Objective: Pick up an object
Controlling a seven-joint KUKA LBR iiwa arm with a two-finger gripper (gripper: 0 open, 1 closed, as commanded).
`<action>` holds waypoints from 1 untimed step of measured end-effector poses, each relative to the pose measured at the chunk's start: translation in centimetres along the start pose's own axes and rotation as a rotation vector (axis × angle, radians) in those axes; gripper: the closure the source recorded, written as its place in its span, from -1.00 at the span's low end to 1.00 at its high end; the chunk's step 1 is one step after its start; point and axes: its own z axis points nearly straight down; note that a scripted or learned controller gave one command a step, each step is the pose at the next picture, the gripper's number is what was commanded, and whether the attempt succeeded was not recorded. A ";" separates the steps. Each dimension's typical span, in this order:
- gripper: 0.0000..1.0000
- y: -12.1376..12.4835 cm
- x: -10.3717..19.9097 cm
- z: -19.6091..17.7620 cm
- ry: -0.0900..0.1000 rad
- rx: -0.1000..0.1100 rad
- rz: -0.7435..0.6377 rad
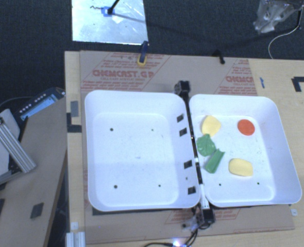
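Two white bins sit side by side on the surface (116,68). The left bin (136,153) holds nothing that can be made out. The right bin (275,189) carries every candidate: a green piece (205,145) just beside the divider, a green stick (214,160) touching it below, a pale yellow object (210,124) above them, a yellow block (240,167) near the middle, and an orange disc (246,127) farther right. The gripper (269,15) hangs at the upper right, well apart from the bins; whether it is open I cannot tell, and nothing shows in it. By my judgement the pick has not begun: approach, grasp and lift all remain.
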 end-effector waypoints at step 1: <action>1.00 -0.2 5.1 11.0 0.004 0.011 -0.008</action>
